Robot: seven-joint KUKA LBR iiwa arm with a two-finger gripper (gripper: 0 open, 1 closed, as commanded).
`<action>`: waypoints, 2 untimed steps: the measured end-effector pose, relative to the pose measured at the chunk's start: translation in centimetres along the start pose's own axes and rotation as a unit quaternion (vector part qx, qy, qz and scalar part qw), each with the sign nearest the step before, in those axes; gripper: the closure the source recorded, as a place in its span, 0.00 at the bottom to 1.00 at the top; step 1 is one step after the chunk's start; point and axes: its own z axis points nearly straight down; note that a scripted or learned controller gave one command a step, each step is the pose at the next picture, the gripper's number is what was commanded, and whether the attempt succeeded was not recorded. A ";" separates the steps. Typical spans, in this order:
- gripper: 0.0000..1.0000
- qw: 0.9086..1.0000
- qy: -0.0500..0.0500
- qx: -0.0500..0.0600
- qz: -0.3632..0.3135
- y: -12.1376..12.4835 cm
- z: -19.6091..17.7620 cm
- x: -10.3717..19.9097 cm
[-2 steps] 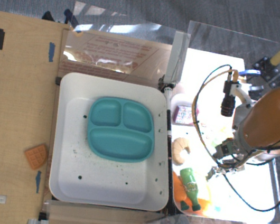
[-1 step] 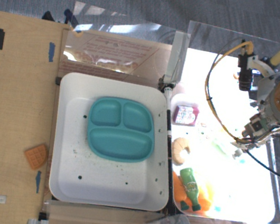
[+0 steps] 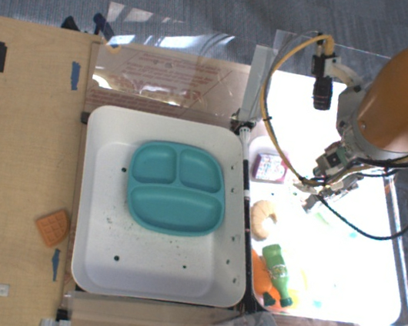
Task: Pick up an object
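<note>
A grey carpeted floor is showing beyond the bench, and a sheet of brown cardboard (image 3: 8, 163) is covering the bench to the left of the left bin (image 3: 86, 255). That bin is holding a teal divided plate (image 3: 176, 188) near its middle. A small orange waffle-shaped toy (image 3: 53, 227) is lying on the cardboard just left of the left bin.

The right bin (image 3: 351, 301) is sitting just right of the left bin and is washing out in bright glare. A green bottle (image 3: 277, 273) is lying in it close to the left bin's right wall, its long axis running up-left to down-right. A croissant (image 3: 262, 217) is lying above the bottle, a small purple box (image 3: 269, 167) further up, and something orange (image 3: 261, 282) is sitting partly under the bottle.

The gripper (image 3: 324, 189) is hanging over the right bin, apart from these things; glare and blur are hiding how its fingers stand, so it cannot be told.
</note>
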 end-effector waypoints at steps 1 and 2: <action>1.00 1.000 -0.002 0.000 -0.024 -9.7 -0.7 -13.4; 1.00 0.998 0.002 -0.003 -0.062 1.8 0.0 -3.7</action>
